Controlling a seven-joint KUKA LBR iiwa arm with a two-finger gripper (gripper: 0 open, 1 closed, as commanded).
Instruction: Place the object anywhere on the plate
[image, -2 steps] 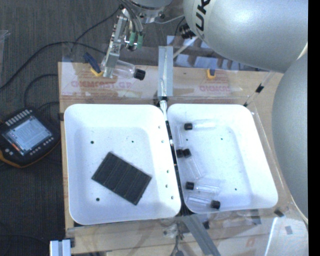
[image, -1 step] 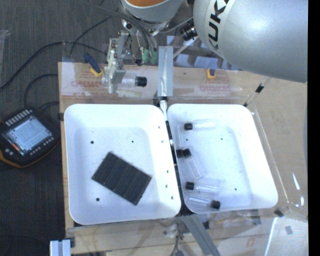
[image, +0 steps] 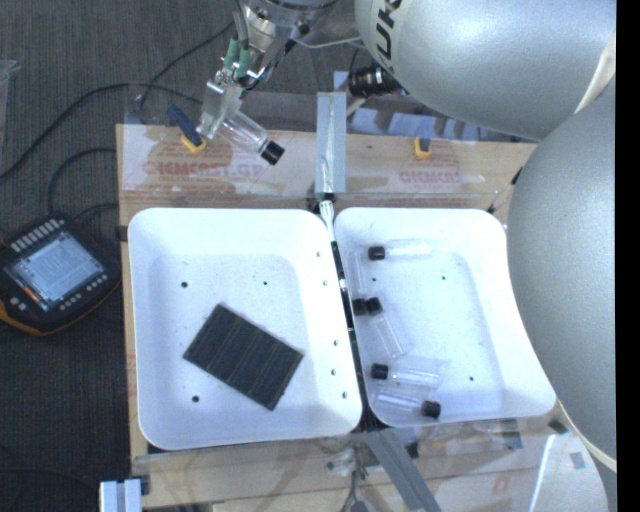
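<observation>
Black and orange, a handheld control pendant (image: 50, 275) lies at the far left on the dark floor, with cables running up and away from it. Just right of it stands the desk (image: 150, 165), its brownish surface carrying two shallow white bins side by side. The left bin (image: 150, 330) holds a dark, ribbed rectangular plate (image: 243, 356), lying flat and turned at a slant in the lower middle of the bin.

Above the left bin's far edge, over the back strip of the desk, hangs the gripper (image: 222, 112). It pinches a clear tube with a black cap (image: 248, 136); the tube is held at a tilt, its capped end pointing down and to the right, and it is well apart from the plate below. A yellow and blue clamp (image: 186, 128) sits on the desk's back edge just left of the gripper, and a second yellow one (image: 425, 149) sits farther right.

A metal bracket (image: 331, 145) stands upright behind the seam between the bins. The right bin (image: 480, 300) contains four more clear, black-capped tubes: one near the back (image: 397, 252), one by the left wall (image: 375, 312), and two close together at the front (image: 410, 390). The grey arm (image: 500, 60) fills the upper right and right side.
</observation>
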